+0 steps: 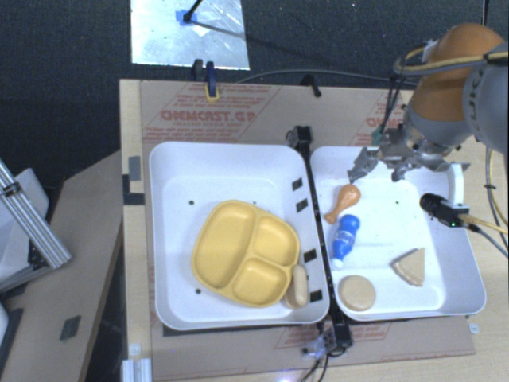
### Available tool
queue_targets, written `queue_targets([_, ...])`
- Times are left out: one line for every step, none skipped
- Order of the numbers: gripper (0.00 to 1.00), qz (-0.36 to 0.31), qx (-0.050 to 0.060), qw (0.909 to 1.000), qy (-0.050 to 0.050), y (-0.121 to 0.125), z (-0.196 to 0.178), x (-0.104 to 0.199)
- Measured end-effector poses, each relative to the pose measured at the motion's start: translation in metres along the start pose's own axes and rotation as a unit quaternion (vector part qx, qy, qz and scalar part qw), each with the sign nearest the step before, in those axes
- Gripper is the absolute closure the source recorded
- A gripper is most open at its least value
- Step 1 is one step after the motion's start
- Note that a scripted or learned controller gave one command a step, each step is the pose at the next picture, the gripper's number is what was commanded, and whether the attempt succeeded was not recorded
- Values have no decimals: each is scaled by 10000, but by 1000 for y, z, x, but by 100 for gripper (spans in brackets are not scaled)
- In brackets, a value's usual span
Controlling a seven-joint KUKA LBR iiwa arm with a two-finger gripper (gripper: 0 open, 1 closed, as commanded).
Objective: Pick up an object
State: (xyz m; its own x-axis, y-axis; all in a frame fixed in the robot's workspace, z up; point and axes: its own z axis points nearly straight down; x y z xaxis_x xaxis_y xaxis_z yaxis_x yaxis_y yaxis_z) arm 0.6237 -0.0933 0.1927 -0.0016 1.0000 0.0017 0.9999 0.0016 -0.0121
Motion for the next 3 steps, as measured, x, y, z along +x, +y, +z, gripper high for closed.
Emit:
queue_targets([0,-9,-67,10000,-8,3,-8,0])
queue_targets([0,-20,-44,10000,-5,8,48,9])
queue_targets([0,0,-39,10000,-4,-2,97,10])
